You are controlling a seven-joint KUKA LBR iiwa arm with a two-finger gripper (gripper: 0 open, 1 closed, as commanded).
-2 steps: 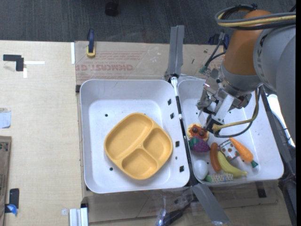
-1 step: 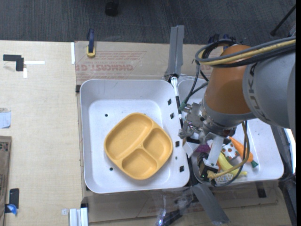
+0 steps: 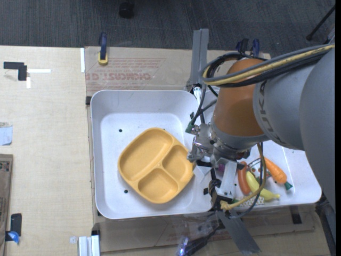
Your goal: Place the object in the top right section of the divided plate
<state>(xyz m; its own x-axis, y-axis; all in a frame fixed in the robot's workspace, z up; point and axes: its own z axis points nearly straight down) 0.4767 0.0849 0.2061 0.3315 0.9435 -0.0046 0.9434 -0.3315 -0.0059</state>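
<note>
Plate (image 3: 154, 167), yellow, split into three parts. Lies flat in the left white bin (image 3: 106, 143), turned a bit askew. One big part up and to the left, two small parts to the right and below. Nothing in any part.

Grey arm (image 3: 282, 105) with orange band (image 3: 237, 103), reaching in from the right, low over the wall between the two bins. Claw (image 3: 200, 153) just beside the right rim of the plate. Cannot tell if apart or together, hidden under the wrist. Cannot tell if anything in it.

Toy food in the right bin (image 3: 306, 183), partly behind the arm: an orange carrot (image 3: 274, 169), a yellow banana (image 3: 265, 194), close together.
</note>
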